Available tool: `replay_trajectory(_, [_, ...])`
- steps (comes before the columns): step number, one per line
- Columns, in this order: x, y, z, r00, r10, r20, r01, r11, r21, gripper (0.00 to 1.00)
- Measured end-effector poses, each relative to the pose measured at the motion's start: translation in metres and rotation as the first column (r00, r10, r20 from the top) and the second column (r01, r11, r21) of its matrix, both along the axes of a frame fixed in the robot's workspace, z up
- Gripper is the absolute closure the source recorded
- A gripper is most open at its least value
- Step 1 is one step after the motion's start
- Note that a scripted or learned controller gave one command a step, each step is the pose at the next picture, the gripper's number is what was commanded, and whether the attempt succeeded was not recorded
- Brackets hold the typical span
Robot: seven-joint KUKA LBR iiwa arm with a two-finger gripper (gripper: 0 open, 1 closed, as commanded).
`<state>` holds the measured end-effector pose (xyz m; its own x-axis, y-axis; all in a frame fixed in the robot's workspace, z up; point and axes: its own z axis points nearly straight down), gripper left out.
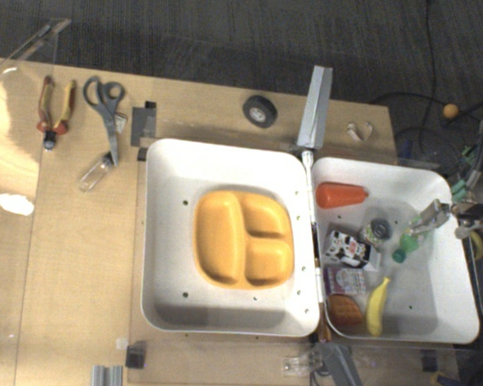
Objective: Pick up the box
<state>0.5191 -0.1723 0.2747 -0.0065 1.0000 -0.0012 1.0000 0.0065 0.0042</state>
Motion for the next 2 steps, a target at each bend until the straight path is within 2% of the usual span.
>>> replay_trajectory(1, [0.047, 0.053, -0.151, 0.999, 0.035, 0.012, -0.035, 0.999, -0.001, 0.0])
replay_trajectory(2, [0.09, 0.071, -0.169, 0.98, 0.193, 0.045, -0.192, 0.981, -0.022, 0.0])
